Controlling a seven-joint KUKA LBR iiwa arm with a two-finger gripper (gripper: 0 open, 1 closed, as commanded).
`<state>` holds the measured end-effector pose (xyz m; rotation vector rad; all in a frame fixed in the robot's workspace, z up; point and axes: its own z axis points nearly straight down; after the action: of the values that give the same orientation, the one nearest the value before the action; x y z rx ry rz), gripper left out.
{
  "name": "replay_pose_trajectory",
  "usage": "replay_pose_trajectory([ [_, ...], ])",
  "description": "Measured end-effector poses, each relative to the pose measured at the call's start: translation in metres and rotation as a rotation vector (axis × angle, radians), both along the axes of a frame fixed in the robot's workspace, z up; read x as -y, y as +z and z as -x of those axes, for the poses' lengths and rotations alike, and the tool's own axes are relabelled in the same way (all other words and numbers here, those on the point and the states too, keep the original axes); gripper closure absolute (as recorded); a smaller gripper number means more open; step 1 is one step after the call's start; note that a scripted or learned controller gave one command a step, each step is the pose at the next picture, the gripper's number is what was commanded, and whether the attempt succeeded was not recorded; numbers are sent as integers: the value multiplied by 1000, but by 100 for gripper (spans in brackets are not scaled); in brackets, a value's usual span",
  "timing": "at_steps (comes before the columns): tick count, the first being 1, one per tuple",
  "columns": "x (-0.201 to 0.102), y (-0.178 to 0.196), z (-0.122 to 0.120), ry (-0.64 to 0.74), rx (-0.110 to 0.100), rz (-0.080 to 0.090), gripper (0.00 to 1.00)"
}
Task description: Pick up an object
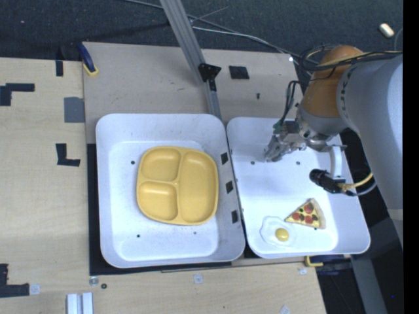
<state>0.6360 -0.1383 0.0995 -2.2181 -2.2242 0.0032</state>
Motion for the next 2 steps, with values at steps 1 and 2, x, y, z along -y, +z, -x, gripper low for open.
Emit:
replay_pose_trajectory([
  [1, 0, 62, -7, -1, 6, 0, 100],
  [2, 0, 124, -14, -1, 8, 1, 100],
])
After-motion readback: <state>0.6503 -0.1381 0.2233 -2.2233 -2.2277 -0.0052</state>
